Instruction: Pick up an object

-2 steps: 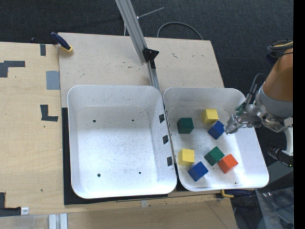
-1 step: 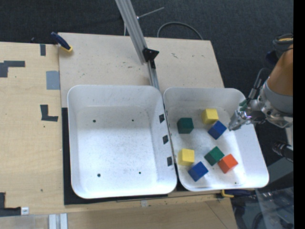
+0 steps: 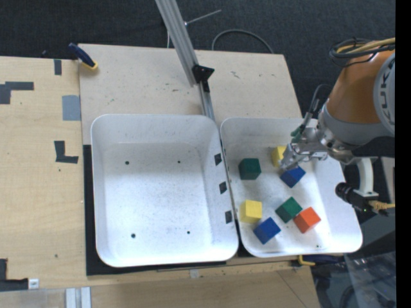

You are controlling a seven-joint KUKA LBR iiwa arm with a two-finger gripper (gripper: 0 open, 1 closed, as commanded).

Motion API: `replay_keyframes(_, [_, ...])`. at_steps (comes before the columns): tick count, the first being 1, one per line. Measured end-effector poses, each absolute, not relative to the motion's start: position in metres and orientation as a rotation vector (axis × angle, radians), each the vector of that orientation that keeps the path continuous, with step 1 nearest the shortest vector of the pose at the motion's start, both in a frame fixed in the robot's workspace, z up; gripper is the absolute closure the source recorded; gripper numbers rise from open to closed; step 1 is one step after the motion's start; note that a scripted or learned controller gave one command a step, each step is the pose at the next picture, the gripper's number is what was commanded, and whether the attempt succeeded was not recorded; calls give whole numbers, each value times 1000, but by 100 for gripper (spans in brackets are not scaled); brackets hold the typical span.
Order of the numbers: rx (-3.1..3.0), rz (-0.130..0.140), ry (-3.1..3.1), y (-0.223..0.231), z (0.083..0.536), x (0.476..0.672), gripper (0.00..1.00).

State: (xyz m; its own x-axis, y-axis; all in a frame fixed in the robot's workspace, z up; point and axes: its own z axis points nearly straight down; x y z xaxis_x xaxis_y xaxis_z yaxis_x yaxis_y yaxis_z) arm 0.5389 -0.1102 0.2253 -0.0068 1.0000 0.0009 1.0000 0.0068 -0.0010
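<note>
You have the bench (image 3: 160, 69) spread under everything, pale wood with grey tape marks on its left part. On it sit two white bins side by side. The left bin (image 3: 103, 172) is the bigger patch of white. The right bin (image 3: 340, 233) holds all the blocks.

The arm (image 3: 359, 95) comes in from the right, its orange band above the grey wrist, and it hangs over the upper right part of the right bin. A slanted metal rail (image 3: 176, 24) crosses the top of the view and ends near where the two bins meet.

The gripper (image 3: 297, 161) points down into the right bin, right above a blue cube (image 3: 293, 176) and just beside a yellow cube (image 3: 277, 155) that it partly hides. You cannot tell how wide the claw stands, nor whether it has hold of anything; no block shows plainly between its tips.

The other blocks lie apart from it: a dark green cube (image 3: 250, 168) to the left, a second yellow cube (image 3: 252, 210), a second blue cube (image 3: 266, 230) at the front, a green cube (image 3: 289, 208) and an orange cube (image 3: 308, 219) touching it.
</note>
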Motion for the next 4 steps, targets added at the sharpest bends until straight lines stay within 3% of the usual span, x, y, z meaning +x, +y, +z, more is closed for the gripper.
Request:
replay_keyframes(1, [-2213, 1, -2226, -59, 219, 546, 100])
replay_keyframes(3, [-2212, -2, -2229, 42, 241, 579, 100])
replay_keyframes(4, [-2215, 1, -2227, 83, 232, 599, 100])
